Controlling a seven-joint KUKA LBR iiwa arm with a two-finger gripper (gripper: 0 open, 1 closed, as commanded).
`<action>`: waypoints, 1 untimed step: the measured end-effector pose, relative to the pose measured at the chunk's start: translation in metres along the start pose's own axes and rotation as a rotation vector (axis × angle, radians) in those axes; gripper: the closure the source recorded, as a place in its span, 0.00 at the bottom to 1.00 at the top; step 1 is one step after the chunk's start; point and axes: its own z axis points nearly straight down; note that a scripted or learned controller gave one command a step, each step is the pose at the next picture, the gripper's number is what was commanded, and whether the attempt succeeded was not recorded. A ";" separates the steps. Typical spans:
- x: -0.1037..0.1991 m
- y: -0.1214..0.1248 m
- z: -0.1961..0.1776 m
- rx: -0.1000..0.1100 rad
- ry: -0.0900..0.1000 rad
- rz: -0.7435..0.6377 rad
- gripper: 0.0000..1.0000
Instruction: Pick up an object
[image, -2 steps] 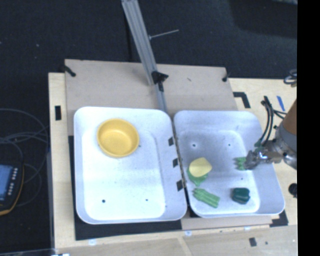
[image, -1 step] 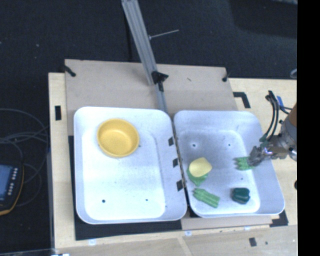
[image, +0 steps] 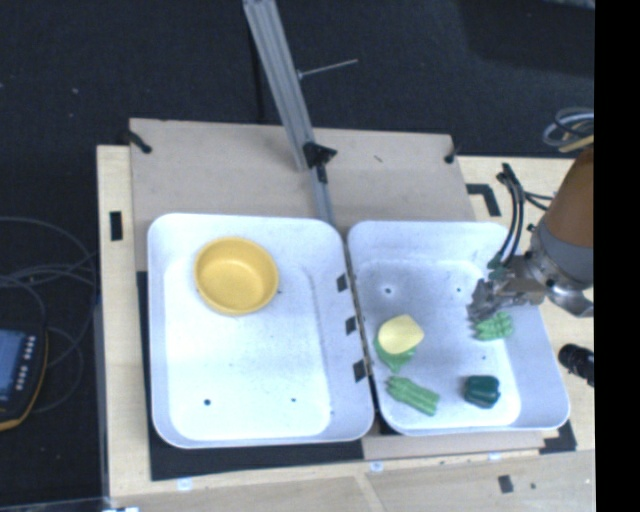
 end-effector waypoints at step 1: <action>0.059 0.016 -0.005 0.001 0.000 -0.001 1.00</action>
